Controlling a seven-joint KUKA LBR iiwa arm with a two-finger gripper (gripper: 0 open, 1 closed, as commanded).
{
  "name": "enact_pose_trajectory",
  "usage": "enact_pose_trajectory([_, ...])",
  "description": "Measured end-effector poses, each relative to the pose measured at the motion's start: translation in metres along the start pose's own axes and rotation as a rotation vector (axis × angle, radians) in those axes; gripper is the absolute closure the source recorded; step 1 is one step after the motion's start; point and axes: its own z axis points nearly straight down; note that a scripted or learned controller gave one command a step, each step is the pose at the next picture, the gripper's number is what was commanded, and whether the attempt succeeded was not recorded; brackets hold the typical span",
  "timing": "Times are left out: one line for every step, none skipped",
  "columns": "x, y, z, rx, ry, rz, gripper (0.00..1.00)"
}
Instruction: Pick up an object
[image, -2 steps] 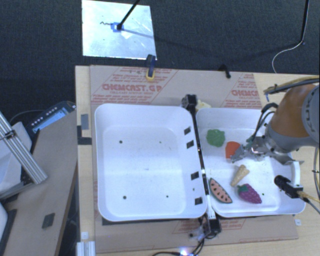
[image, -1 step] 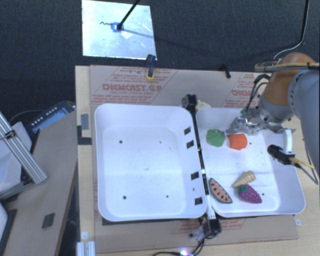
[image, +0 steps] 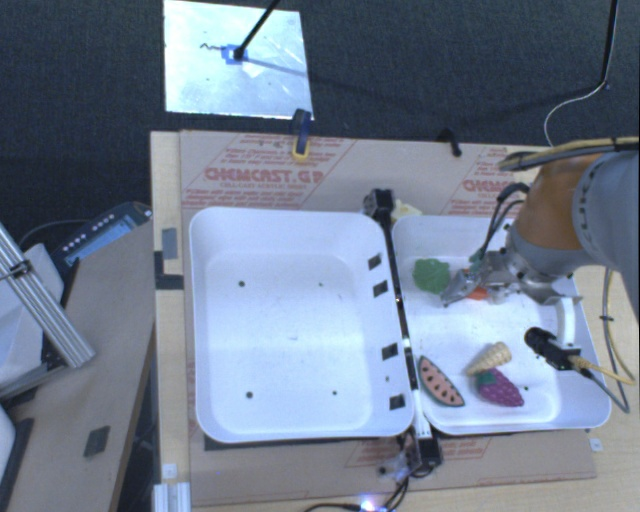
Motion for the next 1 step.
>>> enact_pose_trajectory([-0.0579, 0.0435, -0.0021, -0.010, -0.005, 0.001, 0.00])
